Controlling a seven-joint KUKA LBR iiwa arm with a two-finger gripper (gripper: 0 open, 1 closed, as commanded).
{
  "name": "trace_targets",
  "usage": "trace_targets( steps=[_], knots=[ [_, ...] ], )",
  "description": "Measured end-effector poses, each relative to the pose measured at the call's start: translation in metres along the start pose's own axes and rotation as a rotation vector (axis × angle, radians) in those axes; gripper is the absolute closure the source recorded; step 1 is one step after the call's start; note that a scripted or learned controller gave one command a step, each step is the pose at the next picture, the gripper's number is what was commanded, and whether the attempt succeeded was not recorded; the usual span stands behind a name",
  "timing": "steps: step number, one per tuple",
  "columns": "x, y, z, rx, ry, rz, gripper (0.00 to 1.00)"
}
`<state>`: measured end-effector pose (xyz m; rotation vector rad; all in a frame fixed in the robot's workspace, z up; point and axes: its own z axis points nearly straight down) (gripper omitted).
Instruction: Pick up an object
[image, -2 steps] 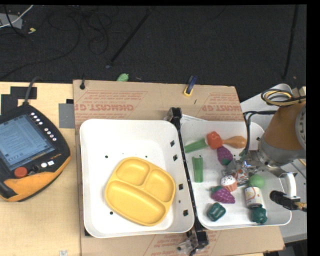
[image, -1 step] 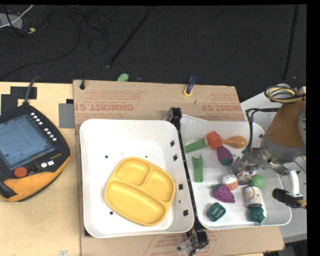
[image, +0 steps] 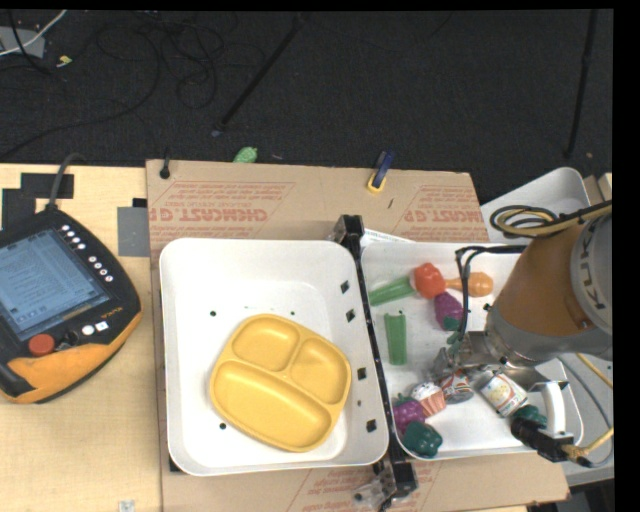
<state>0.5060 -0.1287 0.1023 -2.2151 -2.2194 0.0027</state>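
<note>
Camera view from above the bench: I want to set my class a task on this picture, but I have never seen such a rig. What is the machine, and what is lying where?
The picture comes from one fixed camera looking down at a slant. The grey arm with the orange band is a robot reaching in from the right; its tool is low over the right bin, among small toys: a green block, an orange piece, purple grapes. Whether it grips anything cannot be seen. The left bin holds a yellow divided plate. The black and orange device on the left is a control pad with a screen.
</note>
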Motion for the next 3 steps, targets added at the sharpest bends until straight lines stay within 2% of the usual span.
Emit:
trace_targets(
  steps=[1,2,3],
  knots=[
    [0.055,0.013,-0.146,-0.019,-0.001,-0.005,1.0],
    [0.171,0.066,-0.16,-0.007,0.002,-0.01,1.0],
    [0.143,0.053,-0.222,-0.008,-0.003,0.002,1.0]
  ],
)
